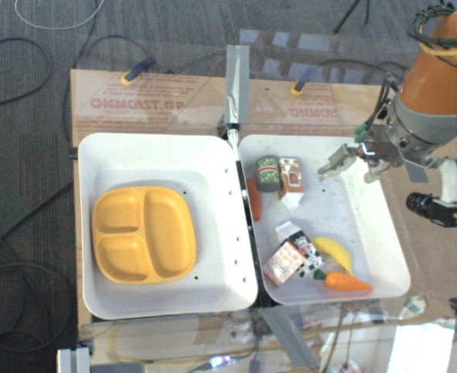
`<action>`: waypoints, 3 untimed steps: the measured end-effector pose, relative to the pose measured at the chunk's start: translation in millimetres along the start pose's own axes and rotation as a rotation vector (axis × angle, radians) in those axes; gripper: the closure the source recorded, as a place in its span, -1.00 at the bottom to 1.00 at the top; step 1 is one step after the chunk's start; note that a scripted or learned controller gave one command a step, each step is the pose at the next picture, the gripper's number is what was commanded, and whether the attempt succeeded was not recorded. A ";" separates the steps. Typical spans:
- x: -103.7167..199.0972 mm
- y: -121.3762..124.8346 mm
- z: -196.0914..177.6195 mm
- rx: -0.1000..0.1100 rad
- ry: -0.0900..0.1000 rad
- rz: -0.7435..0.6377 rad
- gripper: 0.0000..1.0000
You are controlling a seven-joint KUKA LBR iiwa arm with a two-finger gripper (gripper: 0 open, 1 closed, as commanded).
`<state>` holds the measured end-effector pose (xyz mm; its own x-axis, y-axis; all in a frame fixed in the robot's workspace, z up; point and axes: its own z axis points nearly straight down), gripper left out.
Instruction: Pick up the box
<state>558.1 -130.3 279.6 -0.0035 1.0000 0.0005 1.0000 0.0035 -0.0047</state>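
One box (284,261) low-left of the pincer (351,164), well apart.

Position: one camera, fixed above the bench, well up from it.
Direction: looks down at a slant, the far floor and its cables at the top.
Coverage: both white bins whole, left bin (88,286) and right bin (384,231) side by side.
Arm side: the arm (434,84) enters from the right edge.
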 end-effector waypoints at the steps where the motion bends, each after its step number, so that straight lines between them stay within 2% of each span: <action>1: -24.4 -25.8 157.7 0.002 0.001 0.217 -1.00; 2: 10.6 -43.0 160.0 0.002 0.000 0.158 -1.00; 3: -23.6 -42.6 191.5 -0.008 0.005 0.257 -1.00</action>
<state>514.7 -154.0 88.4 0.2511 0.9679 0.0054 0.9680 -0.2511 0.0028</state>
